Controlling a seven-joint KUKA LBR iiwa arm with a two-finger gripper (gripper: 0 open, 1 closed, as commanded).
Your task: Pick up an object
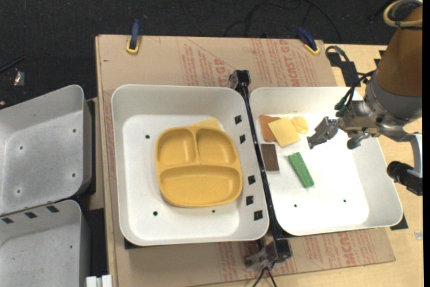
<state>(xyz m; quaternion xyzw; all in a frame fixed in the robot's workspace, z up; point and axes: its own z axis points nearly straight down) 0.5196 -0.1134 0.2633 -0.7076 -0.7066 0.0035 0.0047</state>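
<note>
The gripper [334,132] hangs over the right bin [363,205], apparently spread and carrying nothing, so this looks like the approach. The green block [302,169] lies at its seven o'clock; next, descend and close.

arm [403,70]: grey body | orange band above wrist | end effector [336,134]: dark metal fingers | black cable alongside

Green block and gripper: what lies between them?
Camera view: bare white bin floor separates the green block from the gripper hovering up-right of it.
</note>
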